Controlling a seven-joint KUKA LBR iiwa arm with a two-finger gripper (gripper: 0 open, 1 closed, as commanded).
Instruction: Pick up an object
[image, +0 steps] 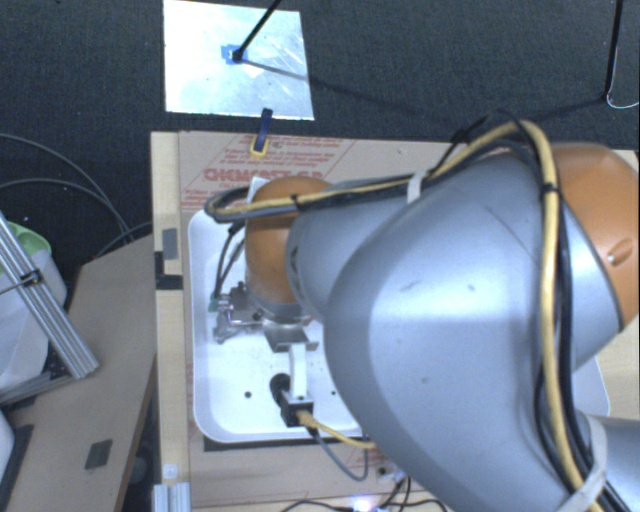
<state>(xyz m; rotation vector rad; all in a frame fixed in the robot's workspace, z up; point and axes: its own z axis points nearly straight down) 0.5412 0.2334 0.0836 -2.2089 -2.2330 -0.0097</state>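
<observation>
Camera view: the pincer (230, 320) hangs low over the white bin (215, 410), near its left wall, likely placed for a grasp. Its opening cannot be told, and the arm (450, 330) hides any object beneath.

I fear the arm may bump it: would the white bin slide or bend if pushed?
The white bin looks thin and shallow, so probably light; it may slide on the cardboard it seems to rest on. Its rounded rim suggests it would stay fairly stiff.
</observation>
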